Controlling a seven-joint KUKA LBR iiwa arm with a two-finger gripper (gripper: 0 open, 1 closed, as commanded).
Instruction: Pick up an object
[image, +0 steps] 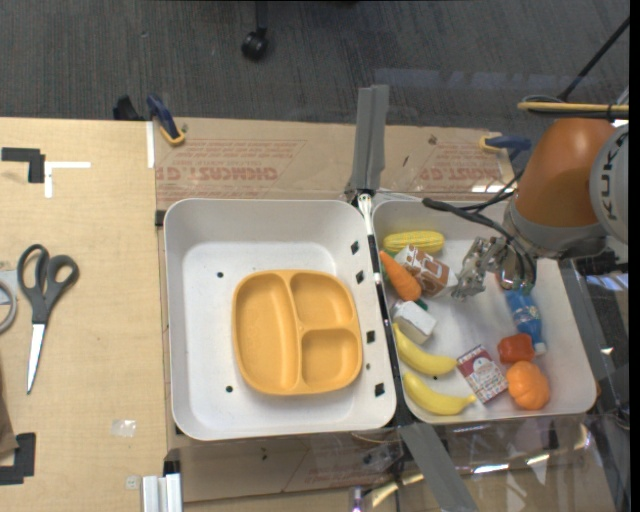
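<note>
- My gripper hangs over the upper middle of the right bin, right of centre in the frame; nothing sits between my fingers. The jaws look slightly spread, tips pointing down-left.
- Task status: no object lifted yet. Judgement: approach stage; the descent, the closing and the lift are all left.
- Candidates, all in the right bin: corn cob at top, carrot and small brown carton just left of my tips, blue bottle lower right of them, two bananas along the lower left, red-and-white packet, orange fruit.
- Left bin holds a yellow divided plate.
- Writing: cardboard print appears reversed, unreadable; arm lettering "KU" partly visible at right edge; packet text too small.
</note>
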